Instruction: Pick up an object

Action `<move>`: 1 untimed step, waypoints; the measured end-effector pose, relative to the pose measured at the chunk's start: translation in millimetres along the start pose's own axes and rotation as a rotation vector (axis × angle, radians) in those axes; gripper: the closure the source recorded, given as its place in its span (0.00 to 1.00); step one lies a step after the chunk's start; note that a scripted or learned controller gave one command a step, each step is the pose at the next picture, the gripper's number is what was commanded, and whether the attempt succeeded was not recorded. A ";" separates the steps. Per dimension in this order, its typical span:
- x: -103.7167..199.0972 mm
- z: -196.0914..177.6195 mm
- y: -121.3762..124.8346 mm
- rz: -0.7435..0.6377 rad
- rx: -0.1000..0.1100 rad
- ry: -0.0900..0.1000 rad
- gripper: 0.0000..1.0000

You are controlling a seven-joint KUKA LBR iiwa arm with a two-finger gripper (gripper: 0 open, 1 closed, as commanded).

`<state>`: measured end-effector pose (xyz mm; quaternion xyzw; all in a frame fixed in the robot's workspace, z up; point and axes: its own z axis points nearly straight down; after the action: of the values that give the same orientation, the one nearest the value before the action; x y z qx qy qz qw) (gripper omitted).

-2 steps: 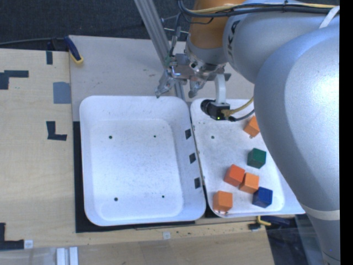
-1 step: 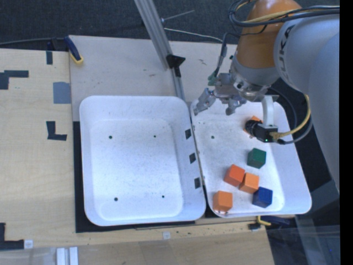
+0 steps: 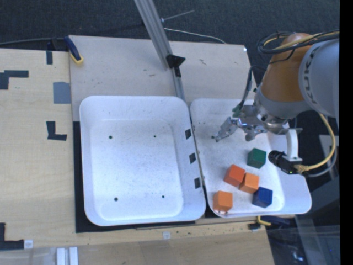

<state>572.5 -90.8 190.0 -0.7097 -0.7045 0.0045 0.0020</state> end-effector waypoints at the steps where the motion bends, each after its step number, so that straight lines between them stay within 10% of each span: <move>1: -23.8 81.1 -20.2 -0.005 0.002 0.003 0.00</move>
<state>551.3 -114.7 109.2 -0.7079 -0.7062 0.0041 0.0038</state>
